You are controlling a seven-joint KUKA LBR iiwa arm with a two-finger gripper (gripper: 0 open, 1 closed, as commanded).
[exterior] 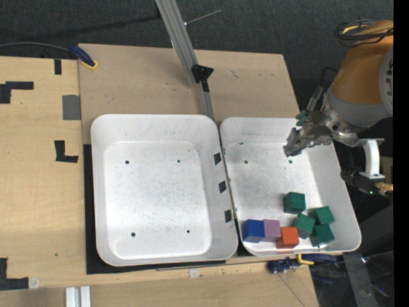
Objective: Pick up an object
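Nearest the camera, along the right bin's [332, 171] front edge, the blocks crowd together: blue block [254, 229], purple block [271, 228] and orange block [289, 236] touching in a row, green blocks [316, 224] bunched beside them. One green block [294, 202] sits a little apart — probably the easiest pick, with room on its sides. Farther back, the gripper [293, 147] hangs over bare bin floor, holding nothing; whether its jaws are apart I cannot tell. It should centre over that block before descending.
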